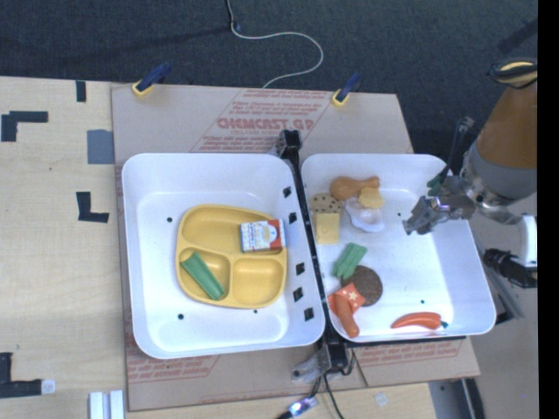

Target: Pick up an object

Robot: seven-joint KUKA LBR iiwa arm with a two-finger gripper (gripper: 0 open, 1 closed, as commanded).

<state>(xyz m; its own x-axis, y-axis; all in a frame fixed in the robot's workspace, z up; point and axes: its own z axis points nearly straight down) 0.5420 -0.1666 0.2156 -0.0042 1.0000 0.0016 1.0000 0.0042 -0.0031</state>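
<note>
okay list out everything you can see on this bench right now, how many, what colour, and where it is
Bins: two, white, side by side on a cardboard sheet.
Divided tray: one, yellow, in the left bin.
Small carton: one, white and red, on the tray's upper right.
Green vegetable toy: one, in the tray's lower left compartment.
Drumstick toy: one, brown, top of the right bin.
Cracker: one, tan, dotted, beside the drumstick.
Cheese slice: one, pale yellow, below the cracker.
Green piece: one, right bin middle.
Brown disc: one, below the green piece.
Chili pepper: one, red, lower right of the right bin.
Clamps: two, blue and yellow, on the cardboard's top edge.
Cable: one, white, on the dark floor.
Gripper: one, dark, over the right bin's right side.
</note>
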